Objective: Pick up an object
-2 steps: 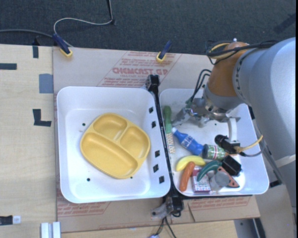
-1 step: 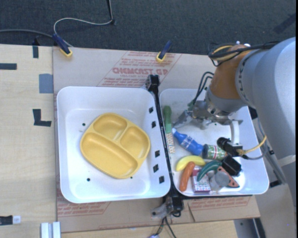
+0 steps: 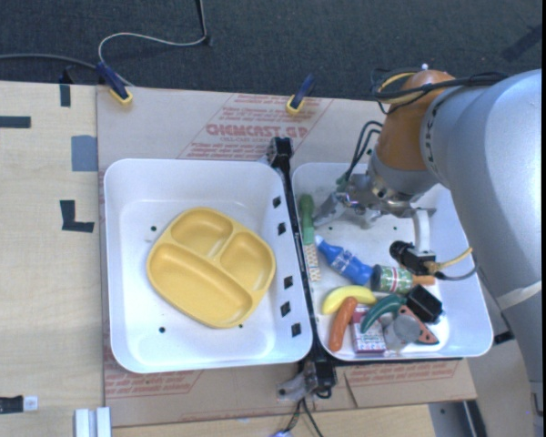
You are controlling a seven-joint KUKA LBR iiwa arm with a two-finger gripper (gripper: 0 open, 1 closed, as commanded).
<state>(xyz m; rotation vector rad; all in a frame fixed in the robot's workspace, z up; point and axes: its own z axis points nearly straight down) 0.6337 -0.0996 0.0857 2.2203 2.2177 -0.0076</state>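
My gripper (image 3: 344,198) hung low over the upper part of the right bin (image 3: 455,330), in the right half of the frame, and from this slant I could not tell how it was set or whether anything sat in it; nothing showed there clearly. Just above it my orange band (image 3: 402,135) and grey arm (image 3: 496,171) filled the upper right of the frame. Below the gripper, toward the middle of that bin, lay a blue bottle (image 3: 344,260) pointing down and to the right, and beside its lower end a small green bottle (image 3: 393,279). A thin green stick-like item (image 3: 307,218) lay along the bin's left wall. Lower down, near the bottom of the frame, a yellow toy banana (image 3: 347,298) rested just above an orange-red sausage-shaped toy (image 3: 340,324), with a green curved piece (image 3: 380,311) and a pink card-like item (image 3: 368,340) close by to their right. A black part (image 3: 425,302) sat at the right of that cluster. The left bin (image 3: 127,244), in the centre-left of the frame, held a yellow divided plate (image 3: 211,266) lying flat and turned at a slant. Both bins rested on a cardboard sheet (image 3: 237,130), pinned at its upper edge by two yellow-and-blue clamps (image 3: 115,83).
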